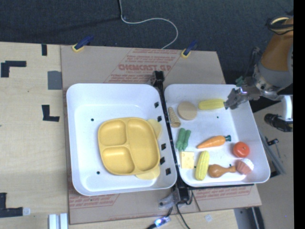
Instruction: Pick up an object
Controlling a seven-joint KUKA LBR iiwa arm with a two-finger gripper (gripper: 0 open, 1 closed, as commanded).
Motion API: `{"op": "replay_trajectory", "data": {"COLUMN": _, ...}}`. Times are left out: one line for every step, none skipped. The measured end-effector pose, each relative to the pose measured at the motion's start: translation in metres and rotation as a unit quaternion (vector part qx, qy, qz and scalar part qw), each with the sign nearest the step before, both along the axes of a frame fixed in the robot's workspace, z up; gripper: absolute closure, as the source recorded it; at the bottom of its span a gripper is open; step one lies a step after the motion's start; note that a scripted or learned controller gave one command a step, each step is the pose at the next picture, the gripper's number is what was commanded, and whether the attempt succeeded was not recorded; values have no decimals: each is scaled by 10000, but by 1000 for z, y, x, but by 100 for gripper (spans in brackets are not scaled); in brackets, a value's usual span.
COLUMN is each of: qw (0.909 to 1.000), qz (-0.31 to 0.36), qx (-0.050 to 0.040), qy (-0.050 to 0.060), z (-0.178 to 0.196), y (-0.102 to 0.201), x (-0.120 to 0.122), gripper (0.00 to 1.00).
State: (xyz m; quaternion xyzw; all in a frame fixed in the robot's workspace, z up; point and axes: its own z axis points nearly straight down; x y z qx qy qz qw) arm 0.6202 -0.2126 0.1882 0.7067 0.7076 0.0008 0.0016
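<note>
A brown cardboard sheet [143, 66] lies under both bins. A blue-and-yellow clip [83, 43] grips its corner at 11 o'clock. Another clip [188, 48] sits at 1 o'clock. A white cable [152, 22] loops at 12 o'clock.

The right shallow white bin [248, 128] is open at its centre; toy foods ring it: yellow corn cob [211, 104] at twelve o'clock, orange plastic carrot [212, 141] at six, red tomato [241, 150] at four; a yellow divided plastic tray [127, 144] crowds the left white bin [78, 128].

Small yellow plastic corn cob [211, 104] lies flat, lengthwise left-right, at far edge of right white bin [248, 128]; right end close to pincer [233, 99], contact possibly made, unclear at this resolution.
</note>
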Motion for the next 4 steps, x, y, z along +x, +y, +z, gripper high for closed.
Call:
{"op": "replay_trajectory", "data": {"qw": 10000, "qz": 2, "qx": 1, "qy": -1, "z": 39, "y": 0, "x": 1, "gripper": 100}}
{"op": "replay_trajectory", "data": {"qw": 10000, "qz": 18, "qx": 12, "qy": 30, "z": 29, "y": 49, "x": -10, "gripper": 100}}
{"op": "replay_trajectory", "data": {"qw": 10000, "qz": 30, "qx": 17, "qy": 24, "z": 41, "y": 110, "x": -17, "gripper": 100}}
{"op": "replay_trajectory", "data": {"qw": 10000, "qz": 23, "qx": 15, "qy": 30, "z": 40, "y": 150, "x": -19, "gripper": 100}}
